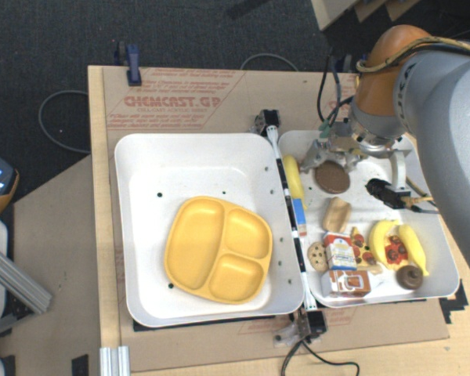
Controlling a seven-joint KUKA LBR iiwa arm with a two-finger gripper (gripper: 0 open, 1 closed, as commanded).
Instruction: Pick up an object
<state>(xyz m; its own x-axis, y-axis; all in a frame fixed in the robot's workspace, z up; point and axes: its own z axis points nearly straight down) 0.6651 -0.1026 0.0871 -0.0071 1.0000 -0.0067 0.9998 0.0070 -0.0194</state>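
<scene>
1. The grey arm with its orange band reaches in from the right, and its gripper (334, 157) hangs over the far end of the right bin (446, 276); I cannot tell how the claw stands from this angle.
2. Just under the gripper lies a flat, round brown disc (331, 179), smooth and matte, resting on the bin floor.
3. Nearby sit a tan wedge-shaped piece (336, 213), a chocolate-chip cookie (316, 253), a small printed carton (342, 251), a glossy plastic banana (413, 246) and a dark chocolate doughnut (410, 276).
4. A yellow cob of corn (291, 176) lies along the bin's left wall.
5. The left bin (141, 171) holds a smooth yellow tray (218, 248) with rounded corners and three compartments.
</scene>
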